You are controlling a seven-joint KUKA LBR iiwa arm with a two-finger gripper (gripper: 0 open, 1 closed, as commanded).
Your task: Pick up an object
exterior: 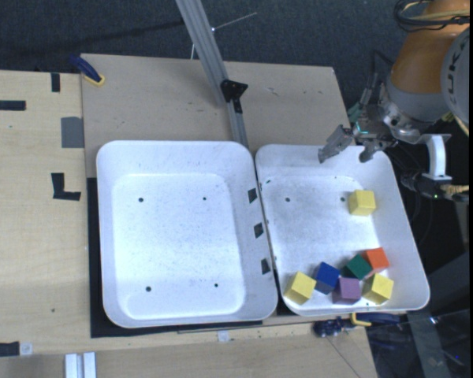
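Observation:
My gripper (348, 149) hangs over the far edge of the right bin (315, 211), its two fingers spread apart with nothing between them. A yellow cube (363, 202) lies alone in that bin, a little below and right of the gripper. Along the bin's near edge sits a cluster of cubes: a yellow one (301, 287), a blue one (327, 276), a purple one (349, 289), a green one (358, 268), an orange one (376, 258) and another yellow one (381, 287).
The left bin (173, 227) lies beside the right one. A slanted metal pole (209, 46) with a black clamp rises behind the bins. The arm's orange band (426, 61) stands at the upper right. A blue-and-yellow tool (87, 69) lies on the bench at far left.

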